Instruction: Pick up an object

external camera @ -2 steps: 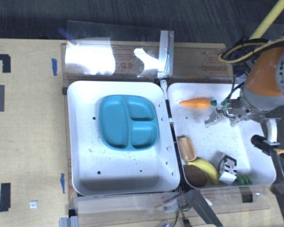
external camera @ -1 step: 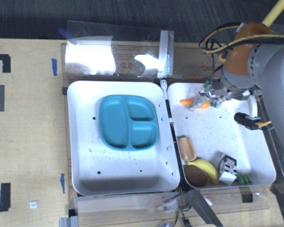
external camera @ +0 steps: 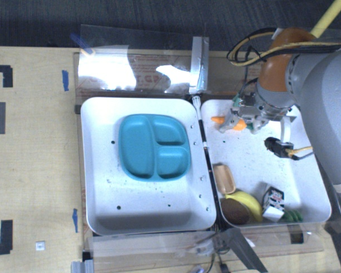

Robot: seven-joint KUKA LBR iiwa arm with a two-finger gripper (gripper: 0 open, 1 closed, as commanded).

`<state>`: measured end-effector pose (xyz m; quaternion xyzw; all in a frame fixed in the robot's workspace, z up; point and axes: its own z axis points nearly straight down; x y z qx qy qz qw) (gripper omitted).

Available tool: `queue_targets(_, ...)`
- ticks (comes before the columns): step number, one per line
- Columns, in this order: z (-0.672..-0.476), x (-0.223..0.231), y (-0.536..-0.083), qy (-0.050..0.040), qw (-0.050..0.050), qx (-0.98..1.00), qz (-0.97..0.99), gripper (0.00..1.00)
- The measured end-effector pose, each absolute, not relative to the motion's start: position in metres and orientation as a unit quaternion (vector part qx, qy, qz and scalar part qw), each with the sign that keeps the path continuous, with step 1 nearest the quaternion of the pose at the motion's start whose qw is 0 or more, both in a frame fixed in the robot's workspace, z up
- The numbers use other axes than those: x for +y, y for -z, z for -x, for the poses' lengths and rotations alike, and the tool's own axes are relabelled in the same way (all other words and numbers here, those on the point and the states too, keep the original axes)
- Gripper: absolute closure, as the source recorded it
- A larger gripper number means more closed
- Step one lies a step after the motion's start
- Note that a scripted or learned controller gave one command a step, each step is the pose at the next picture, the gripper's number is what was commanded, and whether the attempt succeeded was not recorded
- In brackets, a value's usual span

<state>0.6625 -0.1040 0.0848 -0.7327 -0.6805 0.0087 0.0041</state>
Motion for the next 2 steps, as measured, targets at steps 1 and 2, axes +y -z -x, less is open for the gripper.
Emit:
queue_targets(1, -0.665, -0.155, -0.085, -0.0005, 0.007, -0.835, 0.551, 0.0)
queue_targets(2, -0.668, -0.1, -0.112, 0.0011, -0.001, -0.781, 0.624, 0.0)
